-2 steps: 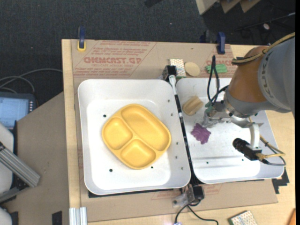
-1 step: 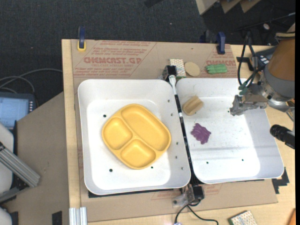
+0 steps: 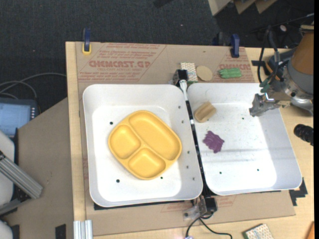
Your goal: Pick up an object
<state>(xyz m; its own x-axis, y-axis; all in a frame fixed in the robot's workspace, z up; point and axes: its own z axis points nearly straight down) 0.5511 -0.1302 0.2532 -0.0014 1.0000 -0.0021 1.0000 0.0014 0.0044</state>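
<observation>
Your gripper (image 3: 259, 105) hangs over the right bin's (image 3: 279, 148) far right corner; whether it is open you cannot tell, and nothing shows in its grasp; left of it and nearer you lies the purple piece (image 3: 214, 141); the tan block (image 3: 204, 111) sits directly left; farther left, the yellow divided tray (image 3: 144, 144).

Glossy yellow plastic divided tray (image 3: 144, 144), smooth white plastic bins (image 3: 94, 133), matt brown cardboard-like worktop (image 3: 129, 59) with printed lettering, rough purple lump (image 3: 214, 141), matt tan wood-like block (image 3: 204, 111)
</observation>
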